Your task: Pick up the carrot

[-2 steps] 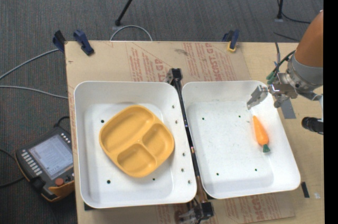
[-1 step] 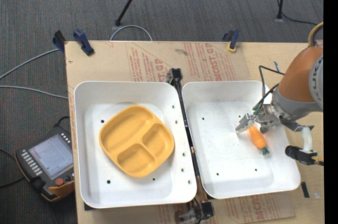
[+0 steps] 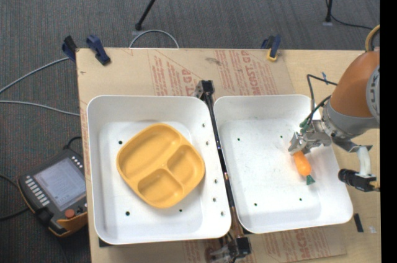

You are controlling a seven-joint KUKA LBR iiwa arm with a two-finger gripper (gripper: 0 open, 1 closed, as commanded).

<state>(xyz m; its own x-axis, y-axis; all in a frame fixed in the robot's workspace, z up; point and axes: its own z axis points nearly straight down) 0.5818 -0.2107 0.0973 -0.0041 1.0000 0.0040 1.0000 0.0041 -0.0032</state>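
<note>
Metal glints on the small two-finger hand (image 3: 304, 145), which sits low over the right part of the right-hand shallow white plastic bin (image 3: 279, 218), its tips just at the upper end of the small orange carrot (image 3: 302, 164). Whether the fingers are apart or pressed together cannot be told at this size, and the carrot does not clearly lie between them. The carrot is a short, smooth, tapering piece lying on the bin floor near the right wall; its long axis runs from upper left to lower right, with the dark green stub at the lower right, nearer end. The grey arm with its rounded orange band (image 3: 355, 88) comes in from the right and bends down and leftward to the hand, thin dark cables looping beside the wrist. The bin floor is matt white with a few small dark holes. In the left-hand white bin (image 3: 102, 218) lies a glossy yellow plastic plate with three compartments (image 3: 160, 165), rounded at the corners and turned askew. Both bins rest on a pale cardboard-covered surface (image 3: 186, 69) printed with red lettering.
</note>
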